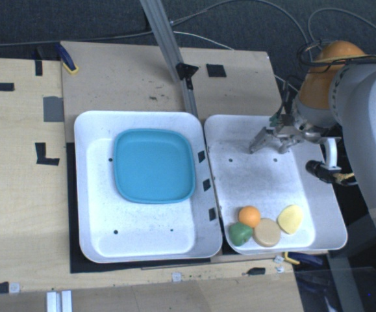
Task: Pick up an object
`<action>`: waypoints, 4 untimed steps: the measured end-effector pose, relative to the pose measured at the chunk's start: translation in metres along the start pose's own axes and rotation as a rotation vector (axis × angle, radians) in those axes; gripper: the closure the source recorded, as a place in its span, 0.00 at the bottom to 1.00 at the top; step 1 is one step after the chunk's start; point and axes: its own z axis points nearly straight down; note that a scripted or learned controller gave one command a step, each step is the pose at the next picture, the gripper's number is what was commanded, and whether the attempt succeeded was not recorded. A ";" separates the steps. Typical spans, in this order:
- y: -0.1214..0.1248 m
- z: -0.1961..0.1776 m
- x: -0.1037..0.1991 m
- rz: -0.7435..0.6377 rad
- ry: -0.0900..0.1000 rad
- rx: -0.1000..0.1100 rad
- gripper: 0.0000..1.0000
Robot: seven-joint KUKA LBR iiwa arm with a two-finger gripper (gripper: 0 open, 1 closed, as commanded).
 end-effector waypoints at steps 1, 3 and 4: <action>0.000 -0.011 0.000 -0.001 -0.001 -0.001 1.00; 0.006 -0.104 0.003 0.000 -0.001 -0.005 1.00; 0.003 -0.165 0.000 0.001 -0.001 -0.005 1.00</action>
